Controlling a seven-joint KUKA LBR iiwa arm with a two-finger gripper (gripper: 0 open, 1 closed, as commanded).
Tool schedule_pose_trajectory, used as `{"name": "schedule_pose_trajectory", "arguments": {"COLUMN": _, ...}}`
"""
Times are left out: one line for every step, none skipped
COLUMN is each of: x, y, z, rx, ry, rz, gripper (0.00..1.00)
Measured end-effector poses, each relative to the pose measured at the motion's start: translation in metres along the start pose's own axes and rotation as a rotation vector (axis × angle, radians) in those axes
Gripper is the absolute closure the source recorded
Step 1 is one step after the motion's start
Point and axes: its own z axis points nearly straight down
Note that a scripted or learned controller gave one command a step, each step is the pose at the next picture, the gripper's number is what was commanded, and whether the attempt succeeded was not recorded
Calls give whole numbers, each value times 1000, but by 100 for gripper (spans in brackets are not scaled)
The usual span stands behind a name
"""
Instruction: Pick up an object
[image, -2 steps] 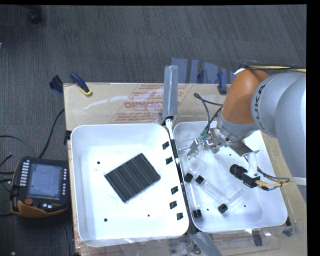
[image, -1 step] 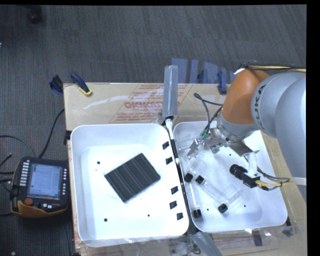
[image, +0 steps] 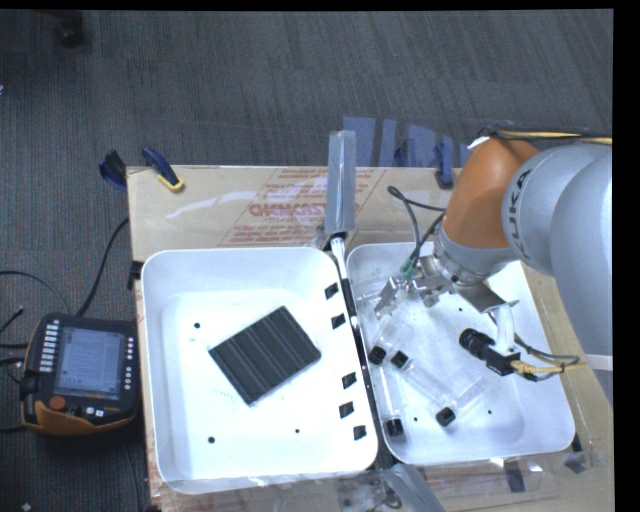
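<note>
Although the grey arm (image: 565, 215) fills the upper right of the frame, only part of its maker's mark can be read: black letters "UKA" (image: 518, 207) run up the casing just beside the orange band (image: 485, 195). Below that band the gripper (image: 420, 372) hangs low inside the right bin (image: 545, 405), in its left half. Its build is clear and hard to make out against the white floor, so I cannot tell whether it is spread or pressed together, and nothing can be seen pinched in it. A few small black pieces (image: 445, 414) lie close by it; whether they belong to it I cannot tell.

A dark ribbed slab (image: 265, 353) is the one plain object. It lies flat and turned at an angle near the middle of the left bin (image: 170, 290), well apart from the gripper. Small black clips (image: 338, 321) line the edge between the two bins.

Behind the bins a pale board (image: 225, 195) bears red print (image: 290, 208), upside down and too blurred to read. At the lower left a control pendant (image: 82, 372) with a lit screen rests on the dark carpet, its text too small to read.
</note>
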Motion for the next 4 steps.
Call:
{"name": "schedule_pose_trajectory", "arguments": {"x": 0, "y": 0, "z": 0, "rx": 0, "ry": 0, "rz": 0, "gripper": 0}}
{"name": "schedule_pose_trajectory", "arguments": {"x": 0, "y": 0, "z": 0, "rx": 0, "ry": 0, "rz": 0, "gripper": 0}}
{"name": "schedule_pose_trajectory", "arguments": {"x": 0, "y": 0, "z": 0, "rx": 0, "ry": 0, "rz": 0, "gripper": 0}}
{"name": "schedule_pose_trajectory", "arguments": {"x": 0, "y": 0, "z": 0, "rx": 0, "ry": 0, "rz": 0, "gripper": 0}}
